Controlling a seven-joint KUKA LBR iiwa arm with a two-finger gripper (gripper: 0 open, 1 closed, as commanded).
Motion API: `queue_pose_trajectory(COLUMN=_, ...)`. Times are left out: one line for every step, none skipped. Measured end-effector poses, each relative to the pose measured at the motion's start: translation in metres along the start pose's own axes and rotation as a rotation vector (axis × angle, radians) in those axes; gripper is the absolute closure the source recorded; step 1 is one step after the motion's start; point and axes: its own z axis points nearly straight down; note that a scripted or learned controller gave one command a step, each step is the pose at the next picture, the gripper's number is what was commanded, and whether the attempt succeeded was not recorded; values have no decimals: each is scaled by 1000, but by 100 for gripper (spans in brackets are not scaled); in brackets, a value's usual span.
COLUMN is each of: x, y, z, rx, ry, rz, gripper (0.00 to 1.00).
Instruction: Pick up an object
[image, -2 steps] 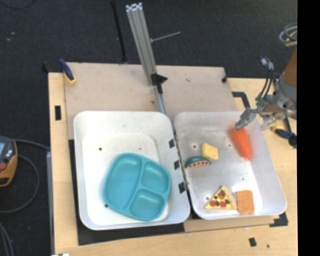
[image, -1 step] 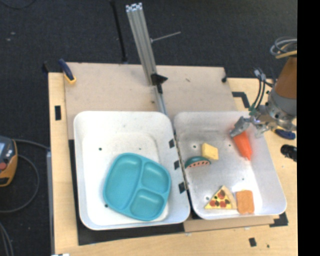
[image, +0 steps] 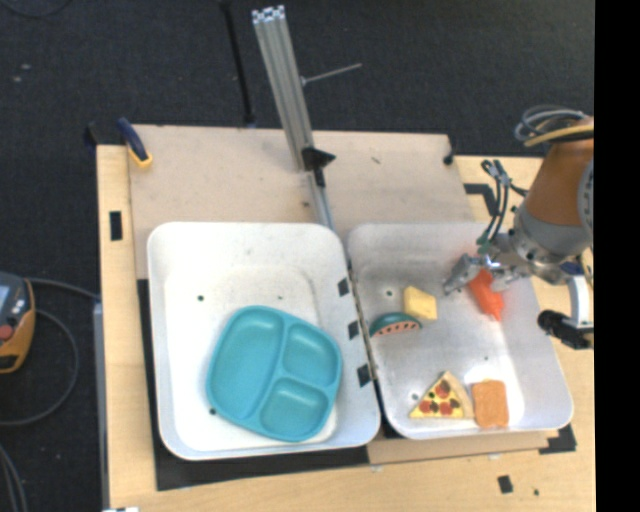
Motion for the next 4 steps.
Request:
queue_pose_trajectory(x=-2, y=2, z=-15, rx=-6, ry=-3, rz=-1, gripper=100)
queue_pose_trajectory(x=0, y=0, z=-80, rx=-4, ry=0, rz=-3, gripper=100)
queue_pose_trajectory(x=-2, y=1, z=-118, rx=-2, ry=1, rz=-3, gripper=100)
queue_pose_trajectory(x=57, y=-5, z=-112, rx=2, ry=4, rz=-6, gripper=100)
